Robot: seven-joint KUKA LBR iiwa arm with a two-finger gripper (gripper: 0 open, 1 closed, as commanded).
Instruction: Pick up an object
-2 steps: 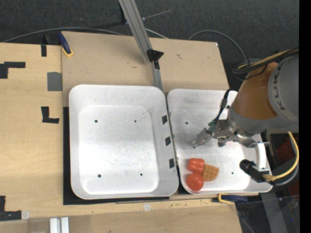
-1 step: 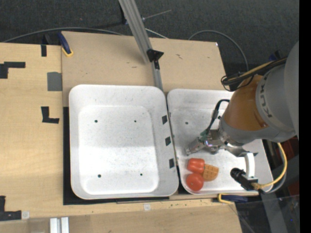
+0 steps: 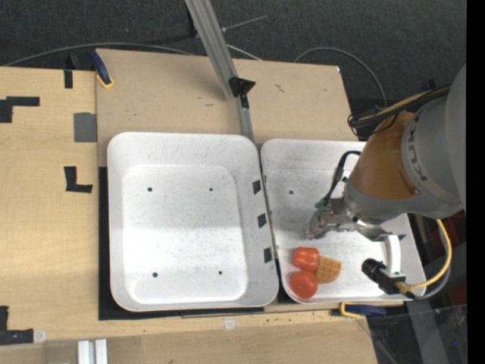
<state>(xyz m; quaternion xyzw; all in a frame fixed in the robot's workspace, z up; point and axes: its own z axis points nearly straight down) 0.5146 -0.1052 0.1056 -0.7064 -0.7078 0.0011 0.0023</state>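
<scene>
Two smooth, rounded red tomatoes (image 3: 305,271) and a ridged orange waffle wedge (image 3: 328,268) — tip pointing right — touch below the hand (image 3: 324,224); its grip state I cannot tell.

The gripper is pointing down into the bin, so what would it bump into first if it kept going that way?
Most likely the bare white floor of the right bin. The gripper hangs just above and beside the red and orange objects, not right over them. Depth is hard to judge from this slanted view.
</scene>
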